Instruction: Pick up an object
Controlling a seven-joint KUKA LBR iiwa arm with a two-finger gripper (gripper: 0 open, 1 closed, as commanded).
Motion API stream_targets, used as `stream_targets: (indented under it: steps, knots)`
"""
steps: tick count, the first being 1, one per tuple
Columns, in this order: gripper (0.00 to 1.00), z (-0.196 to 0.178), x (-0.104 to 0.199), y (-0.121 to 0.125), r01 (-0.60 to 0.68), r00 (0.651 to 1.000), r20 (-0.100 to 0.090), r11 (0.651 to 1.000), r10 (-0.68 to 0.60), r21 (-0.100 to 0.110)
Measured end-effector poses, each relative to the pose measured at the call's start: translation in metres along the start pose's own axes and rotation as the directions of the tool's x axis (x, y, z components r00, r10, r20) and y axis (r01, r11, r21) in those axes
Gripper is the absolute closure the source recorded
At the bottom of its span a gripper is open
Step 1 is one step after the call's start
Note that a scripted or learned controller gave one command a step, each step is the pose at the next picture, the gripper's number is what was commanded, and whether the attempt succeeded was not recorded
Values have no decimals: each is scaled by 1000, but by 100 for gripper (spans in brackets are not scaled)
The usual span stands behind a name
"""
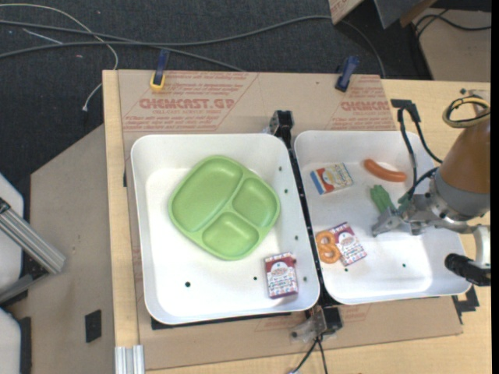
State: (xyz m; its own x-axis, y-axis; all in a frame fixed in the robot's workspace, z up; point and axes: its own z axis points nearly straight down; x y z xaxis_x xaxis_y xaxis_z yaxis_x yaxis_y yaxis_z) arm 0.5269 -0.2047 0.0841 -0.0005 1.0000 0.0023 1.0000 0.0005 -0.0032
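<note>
My gripper (387, 223) hangs low over the middle of the right bin (405, 283), reaching in from the right on the grey arm with its orange band (472, 162). A small green object (380, 199) lies just above and left of the gripper tip, touching it or very close. An orange sausage-shaped piece (385, 171) lies further back. A white, blue and red packet (331, 178) sits at the bin's back left. An orange ringed item (326, 248) and a small pink-red packet (350, 244) lie at the front left. I see nothing held in the gripper.
The left bin (156, 263) holds a light green divided plate (224, 206) and a small red box (281, 275) near its front right corner. A black clamp (281, 123) sits between the bins at the back. Cables (409, 131) run along the arm.
</note>
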Motion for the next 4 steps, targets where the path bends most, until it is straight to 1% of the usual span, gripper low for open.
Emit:
stream_targets:
  steps: [1, 2, 4]
  knots:
    - [100, -12, 0, 1, 0, 1000, 0, 1000, 0, -3]
    - [100, -71, -2, -7, -1, 1000, 4, 1000, 1, -7]
    - [100, -192, -17, 3, 1, 1000, 6, 1000, -1, -11]
